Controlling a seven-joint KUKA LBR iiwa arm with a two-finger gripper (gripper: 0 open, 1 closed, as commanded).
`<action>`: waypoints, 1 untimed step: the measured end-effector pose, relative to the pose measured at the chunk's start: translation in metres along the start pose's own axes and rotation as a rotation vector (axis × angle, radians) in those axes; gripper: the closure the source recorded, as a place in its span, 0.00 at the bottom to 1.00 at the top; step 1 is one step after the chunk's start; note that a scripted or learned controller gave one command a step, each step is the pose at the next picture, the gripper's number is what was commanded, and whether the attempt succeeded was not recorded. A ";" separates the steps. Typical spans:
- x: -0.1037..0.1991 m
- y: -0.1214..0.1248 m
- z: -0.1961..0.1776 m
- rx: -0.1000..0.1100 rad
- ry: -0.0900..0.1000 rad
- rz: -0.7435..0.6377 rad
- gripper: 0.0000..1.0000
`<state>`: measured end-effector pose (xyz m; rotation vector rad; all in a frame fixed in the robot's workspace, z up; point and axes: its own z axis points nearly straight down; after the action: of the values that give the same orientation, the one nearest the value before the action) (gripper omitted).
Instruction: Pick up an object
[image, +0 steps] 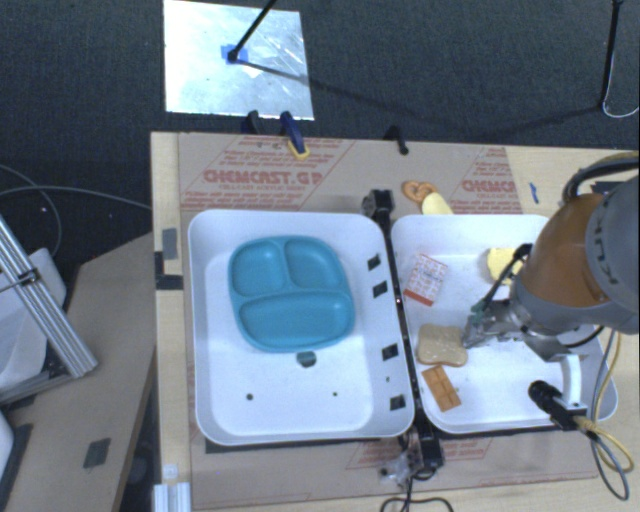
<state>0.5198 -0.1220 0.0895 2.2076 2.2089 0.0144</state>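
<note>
Bread slice (441, 345) lies flat, long axis left-right, beside end effector (474, 330)

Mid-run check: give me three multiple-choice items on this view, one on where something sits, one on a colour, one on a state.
1. Where is the divided plate?
A. left bin
B. right bin
C. on the cardboard behind the bins

2. What colour is that plate?
A. red
B. teal blue
C. black

3. How does the toast slice lie?
A. lifted clear above the bin
B. flat on the right bin's floor
C. on the divided plate

Answers: 1 A, the plate lies on the left bin floor. 2 B, its whole surface is teal blue. 3 B, the slice lies flat in the right bin, just left of the gripper.
</note>
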 end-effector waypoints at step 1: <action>0.031 -0.020 0.000 0.002 0.000 -0.002 1.00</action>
<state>0.5000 -0.0911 0.0887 2.2060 2.2122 0.0123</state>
